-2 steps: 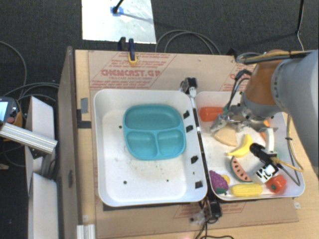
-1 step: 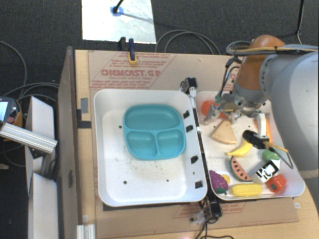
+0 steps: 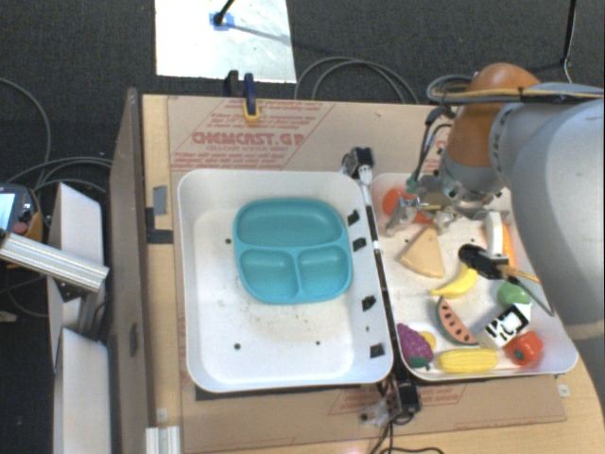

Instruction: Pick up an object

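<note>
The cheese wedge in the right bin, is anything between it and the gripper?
Nothing visible stands between them. The gripper sits low in the right bin just above the cheese wedge, beside an orange-red toy. The banana lies on the wedge's far side.

A robotics lab: taped cardboard bench (image 3: pixel 274 126), loose cables (image 3: pixel 28 173), toy food bins (image 3: pixel 203 282).

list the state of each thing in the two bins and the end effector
teal tray: flat in the left bin, compartments bare
cheese wedge: lying in the right bin
banana: lying beside the cheese wedge
watermelon slice: lying flat
corn: on its side at the front rim
grapes: at the front corner
end effector: low over the right bin's back end
</note>
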`<state>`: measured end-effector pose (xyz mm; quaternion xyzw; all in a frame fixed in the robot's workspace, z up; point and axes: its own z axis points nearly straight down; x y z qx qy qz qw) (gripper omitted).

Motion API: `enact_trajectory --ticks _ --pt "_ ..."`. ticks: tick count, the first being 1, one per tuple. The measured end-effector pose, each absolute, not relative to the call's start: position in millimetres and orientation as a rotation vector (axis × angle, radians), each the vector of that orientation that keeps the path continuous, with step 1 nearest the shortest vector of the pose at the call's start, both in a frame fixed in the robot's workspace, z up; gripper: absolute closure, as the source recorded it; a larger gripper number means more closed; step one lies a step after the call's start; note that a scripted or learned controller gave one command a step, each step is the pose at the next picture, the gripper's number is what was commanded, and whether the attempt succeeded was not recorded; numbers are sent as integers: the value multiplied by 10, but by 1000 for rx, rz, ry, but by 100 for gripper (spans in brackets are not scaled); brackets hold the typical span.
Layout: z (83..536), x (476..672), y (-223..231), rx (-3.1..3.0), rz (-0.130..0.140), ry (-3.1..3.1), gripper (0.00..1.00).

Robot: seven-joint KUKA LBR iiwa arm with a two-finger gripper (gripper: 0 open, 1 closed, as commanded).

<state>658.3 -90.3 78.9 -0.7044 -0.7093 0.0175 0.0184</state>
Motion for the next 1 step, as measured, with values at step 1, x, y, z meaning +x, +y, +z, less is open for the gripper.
enact_trajectory --ticks 1 --pt "791 6588 -924 -2186 47 -2198 0"
